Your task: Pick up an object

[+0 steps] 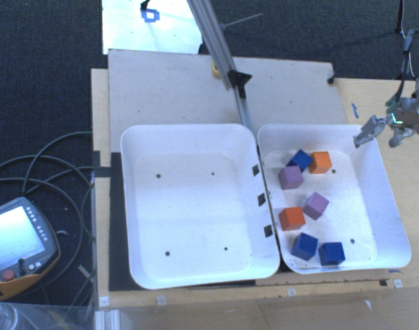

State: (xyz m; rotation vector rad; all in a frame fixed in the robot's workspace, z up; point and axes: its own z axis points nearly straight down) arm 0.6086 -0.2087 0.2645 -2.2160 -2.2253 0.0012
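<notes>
Seven blocks (292, 218) in right bin (391, 212); end effector (381, 135) above rim, fingers spread, nothing held

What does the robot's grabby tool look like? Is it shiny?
The tool looks grey and metallic, with slim silvery fingers at its end. A small bluish-green spot shows on its body, and thin dark cables run down to it from above. It is too small and blurry to make out more.

I see gripper (382, 135) at frame's 3 o'clock edge, fingers spread apart, pointing toward 8 o'clock, nothing between them.
</notes>
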